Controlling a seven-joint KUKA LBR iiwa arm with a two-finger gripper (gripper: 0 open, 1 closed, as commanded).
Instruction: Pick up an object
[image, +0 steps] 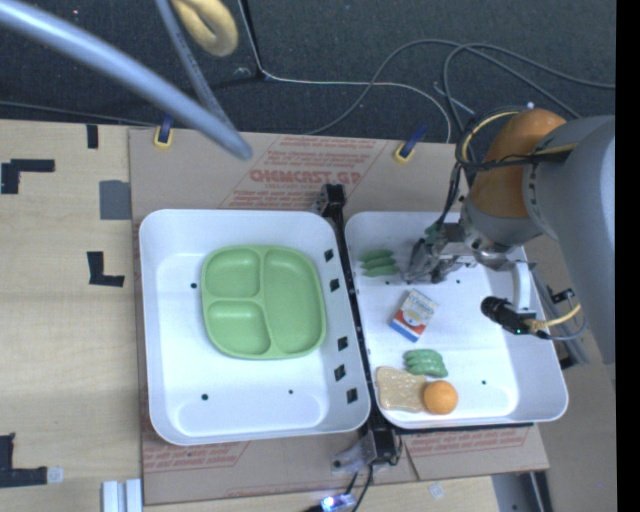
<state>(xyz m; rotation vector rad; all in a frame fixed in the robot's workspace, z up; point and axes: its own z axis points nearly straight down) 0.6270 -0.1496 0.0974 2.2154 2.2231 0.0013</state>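
Pincer (425, 262) low in right bin (540, 395), grip state unclear, beside green item (378, 263)

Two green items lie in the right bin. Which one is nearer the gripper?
The flat ridged green piece at the right bin's far left, beside the gripper. The lumpy green piece lies lower, by the orange ball.

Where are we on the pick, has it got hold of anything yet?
Nothing looks picked yet. The gripper is low in the right bin, between the green pods and the small carton, with nothing visibly held. The carton, green lump, orange ball and tan slice all lie on the bin floor. Closing on an object and lifting it remain.
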